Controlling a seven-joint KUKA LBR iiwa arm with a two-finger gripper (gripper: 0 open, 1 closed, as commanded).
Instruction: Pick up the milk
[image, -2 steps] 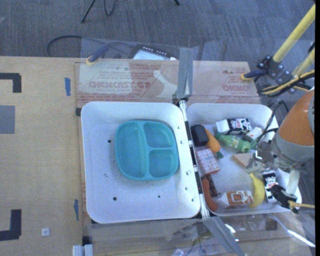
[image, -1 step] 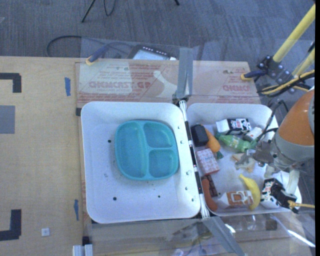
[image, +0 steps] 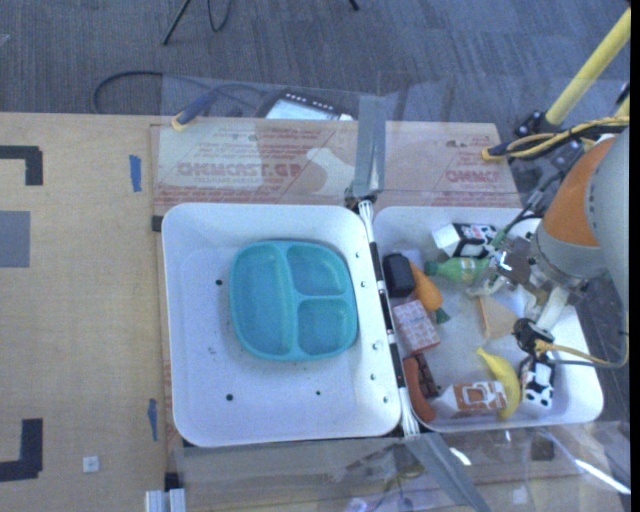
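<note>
Milk carton (image: 463, 238) looks light, thin-walled, crushable, so I'd pinch its flat sides gently. My end effector (image: 503, 270): open or closed, can't tell.

The one print that can be read is the red lettering "CHEMCAST", followed by what looks like "GP", on the brown paper-faced sheet (image: 250, 160) lying on the desk (image: 70, 300) above the left bin (image: 190, 400), in the upper middle of the frame. The same red print recurs on the matching sheet (image: 450, 160) above the right bin (image: 585, 405), but there only part of it is clear. In the right bin, the milk carton (image: 462, 238), the pink box (image: 415, 326) and the small orange carton (image: 478, 398) bear markings too small to read.
</note>
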